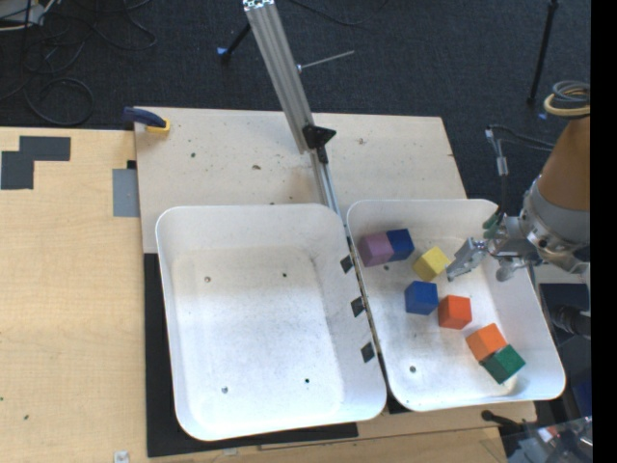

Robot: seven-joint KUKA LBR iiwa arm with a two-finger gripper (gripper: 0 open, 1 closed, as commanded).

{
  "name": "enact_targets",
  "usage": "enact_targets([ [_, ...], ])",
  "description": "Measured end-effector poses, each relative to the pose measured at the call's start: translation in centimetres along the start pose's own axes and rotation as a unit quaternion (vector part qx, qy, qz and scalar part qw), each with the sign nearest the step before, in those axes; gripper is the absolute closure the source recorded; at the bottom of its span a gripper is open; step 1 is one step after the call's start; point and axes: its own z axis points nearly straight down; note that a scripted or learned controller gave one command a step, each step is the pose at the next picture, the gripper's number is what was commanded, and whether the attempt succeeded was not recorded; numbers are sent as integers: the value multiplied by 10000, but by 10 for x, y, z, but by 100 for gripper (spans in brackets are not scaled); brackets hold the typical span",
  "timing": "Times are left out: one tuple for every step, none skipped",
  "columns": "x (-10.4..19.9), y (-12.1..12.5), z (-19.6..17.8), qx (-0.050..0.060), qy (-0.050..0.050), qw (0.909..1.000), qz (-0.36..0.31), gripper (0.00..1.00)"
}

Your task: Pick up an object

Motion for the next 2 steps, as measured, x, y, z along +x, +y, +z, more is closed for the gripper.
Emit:
enact_targets([
  [9,-7,50,-2,1,10000,1,0],
  [4,-14,96,-59,-28,10000,8,0],
])
